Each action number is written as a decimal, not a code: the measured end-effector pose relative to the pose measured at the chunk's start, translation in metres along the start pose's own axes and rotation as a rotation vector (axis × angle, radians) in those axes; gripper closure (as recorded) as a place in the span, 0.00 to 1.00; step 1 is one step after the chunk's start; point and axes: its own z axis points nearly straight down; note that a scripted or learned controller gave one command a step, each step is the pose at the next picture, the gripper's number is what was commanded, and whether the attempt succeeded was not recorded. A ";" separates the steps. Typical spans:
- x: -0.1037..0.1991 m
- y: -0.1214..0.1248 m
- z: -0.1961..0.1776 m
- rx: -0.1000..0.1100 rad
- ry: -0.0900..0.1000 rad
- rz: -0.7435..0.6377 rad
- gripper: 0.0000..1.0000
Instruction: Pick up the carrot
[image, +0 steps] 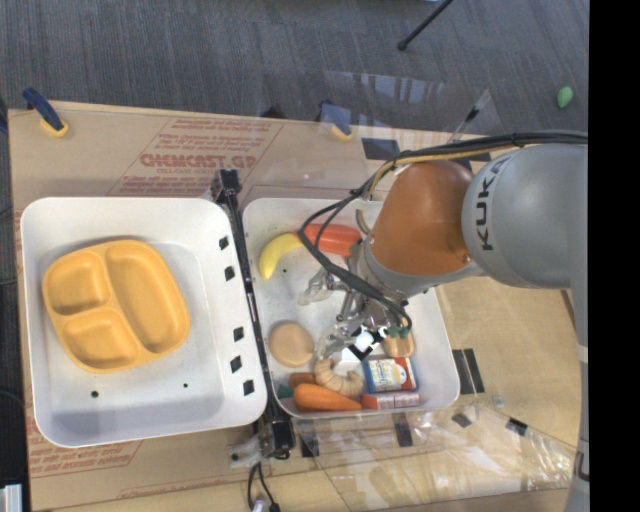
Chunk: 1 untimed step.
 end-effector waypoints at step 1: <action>0.051 -0.084 0.016 0.000 -0.006 -0.063 0.00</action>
